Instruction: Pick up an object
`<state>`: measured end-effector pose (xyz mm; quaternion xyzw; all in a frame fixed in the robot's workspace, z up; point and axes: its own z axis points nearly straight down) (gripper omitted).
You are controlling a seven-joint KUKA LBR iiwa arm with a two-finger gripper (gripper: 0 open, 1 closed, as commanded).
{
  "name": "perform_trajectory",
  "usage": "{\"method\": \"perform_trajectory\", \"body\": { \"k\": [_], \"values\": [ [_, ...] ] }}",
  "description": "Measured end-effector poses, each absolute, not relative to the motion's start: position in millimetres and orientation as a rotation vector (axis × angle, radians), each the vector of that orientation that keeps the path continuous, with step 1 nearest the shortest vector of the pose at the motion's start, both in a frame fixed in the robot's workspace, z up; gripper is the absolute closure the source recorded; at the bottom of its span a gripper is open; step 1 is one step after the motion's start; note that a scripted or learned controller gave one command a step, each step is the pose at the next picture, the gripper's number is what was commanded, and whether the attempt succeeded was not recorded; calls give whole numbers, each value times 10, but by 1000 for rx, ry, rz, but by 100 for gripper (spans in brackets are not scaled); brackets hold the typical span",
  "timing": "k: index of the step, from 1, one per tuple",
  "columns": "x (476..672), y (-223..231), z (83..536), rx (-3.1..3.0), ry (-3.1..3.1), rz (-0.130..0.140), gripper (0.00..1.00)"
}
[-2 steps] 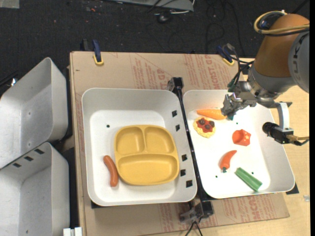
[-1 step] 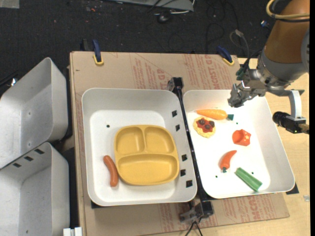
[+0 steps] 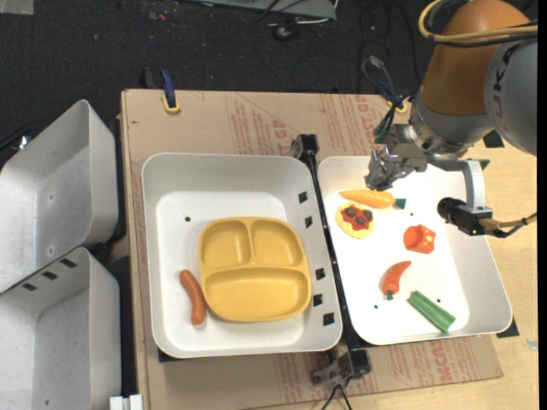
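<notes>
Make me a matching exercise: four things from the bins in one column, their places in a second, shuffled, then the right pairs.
Things:
1. sausage
2. tray
3. carrot
4. green piece

Places:
A. middle of the left bin
B. right bin, near corner
C. left bin, left of the tray
D. right bin, just below the gripper

Pairs: 1-C, 2-A, 3-D, 4-B
</notes>
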<state>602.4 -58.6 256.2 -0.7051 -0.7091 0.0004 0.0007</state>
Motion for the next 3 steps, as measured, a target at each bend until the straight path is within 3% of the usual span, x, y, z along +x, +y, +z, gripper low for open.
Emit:
{"method": "perform_trajectory", "body": {
  "k": [3],
  "values": [
    [6153, 901, 2507, -2212, -2228, 2, 100]
  ]
}}
